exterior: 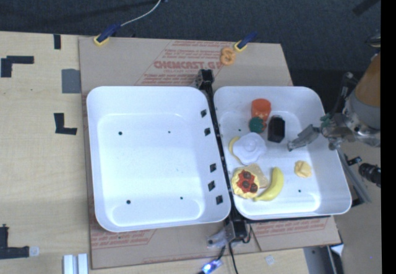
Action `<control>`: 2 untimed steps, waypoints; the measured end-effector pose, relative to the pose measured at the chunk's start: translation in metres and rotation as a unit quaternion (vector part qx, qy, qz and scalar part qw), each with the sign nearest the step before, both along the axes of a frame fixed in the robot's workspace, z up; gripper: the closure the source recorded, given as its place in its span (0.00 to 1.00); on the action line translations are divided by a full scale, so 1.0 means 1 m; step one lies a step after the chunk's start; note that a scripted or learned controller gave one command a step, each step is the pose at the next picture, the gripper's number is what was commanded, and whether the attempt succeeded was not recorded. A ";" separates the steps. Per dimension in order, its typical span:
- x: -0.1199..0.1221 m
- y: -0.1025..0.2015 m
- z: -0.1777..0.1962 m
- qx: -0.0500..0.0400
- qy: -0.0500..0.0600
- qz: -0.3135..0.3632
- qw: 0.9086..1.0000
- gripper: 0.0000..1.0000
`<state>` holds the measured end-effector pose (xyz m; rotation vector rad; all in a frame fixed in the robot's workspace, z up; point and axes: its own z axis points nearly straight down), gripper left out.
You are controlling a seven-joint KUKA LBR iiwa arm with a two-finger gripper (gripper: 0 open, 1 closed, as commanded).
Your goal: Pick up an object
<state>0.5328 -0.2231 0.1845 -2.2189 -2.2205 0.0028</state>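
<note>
Two shallow white bins sat side by side on a cardboard sheet that covered part of the bench. The left bin held no items. The right bin held all the objects. Taking that bin as a clock face, an orange cup-like piece stood near twelve o'clock, with a small green object just below it and a black block just beside that, toward the centre. A white lumpy object lay at about nine o'clock, close to the wall shared with the left bin. At seven o'clock a red and yellow toy rested, touching a banana at six o'clock. A small yellow piece lay apart at about four o'clock.

The gripper reached in over the bin's rim at three o'clock, its grey finger slanting down toward the bin floor between the black block and the small yellow piece, touching neither. Nothing was seen between its fingers; whether the jaws stood apart or together could not be told.
</note>
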 end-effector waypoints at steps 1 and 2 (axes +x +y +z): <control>0.137 0.003 -0.094 0.001 0.002 0.004 1.000 0.00; 0.134 0.044 -0.102 0.000 0.004 0.002 1.000 0.00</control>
